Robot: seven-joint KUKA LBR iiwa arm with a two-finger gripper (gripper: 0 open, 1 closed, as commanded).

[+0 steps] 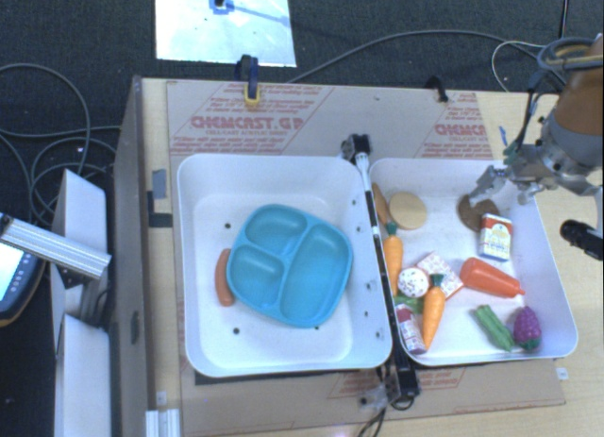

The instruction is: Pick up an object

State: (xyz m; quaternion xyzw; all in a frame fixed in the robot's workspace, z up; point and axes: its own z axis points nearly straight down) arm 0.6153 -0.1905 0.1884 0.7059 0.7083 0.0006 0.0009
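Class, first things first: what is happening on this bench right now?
A grey robot arm reaches in from the right, its tool above the far edge of the right bin, close to a brown disc. That bin holds toy food, including carrots and a small carton. The left bin has a blue tray and a sausage. Nothing is lifted yet.

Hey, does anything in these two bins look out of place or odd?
One thing: a sausage lies in the left bin half tucked under the edge of the blue divided plate, not on it. All other toy food is piled in the right bin. Nothing looks spilled or broken.
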